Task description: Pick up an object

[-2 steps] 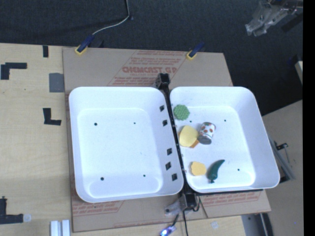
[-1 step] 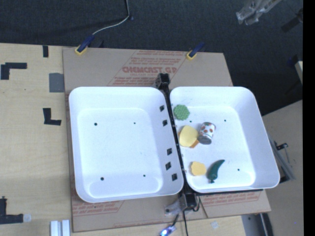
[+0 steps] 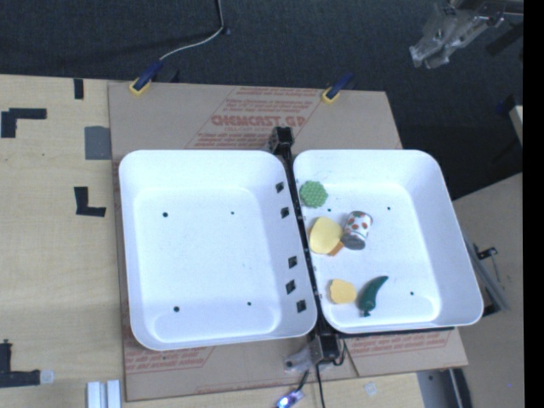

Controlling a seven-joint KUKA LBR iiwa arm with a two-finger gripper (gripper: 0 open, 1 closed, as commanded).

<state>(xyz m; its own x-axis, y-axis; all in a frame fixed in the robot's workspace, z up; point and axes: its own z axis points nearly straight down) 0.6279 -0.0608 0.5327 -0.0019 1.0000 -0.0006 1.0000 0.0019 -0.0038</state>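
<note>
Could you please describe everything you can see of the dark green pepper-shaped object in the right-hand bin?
The green pepper is a small, dark green, curved piece, glossy like plastic, broader at its upper right end and tapering to a point at the lower left. It lies flat on the floor of the right bin, near the front wall. A small yellow piece lies just to its left, close but apparently apart. Nothing grips it.

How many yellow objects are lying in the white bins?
2, both in the right white bin. The larger rounded yellow object lies near the dividing edge, touching the small spotted cup. The smaller yellow piece lies nearer the front, beside the dark green pepper-shaped toy.
</note>
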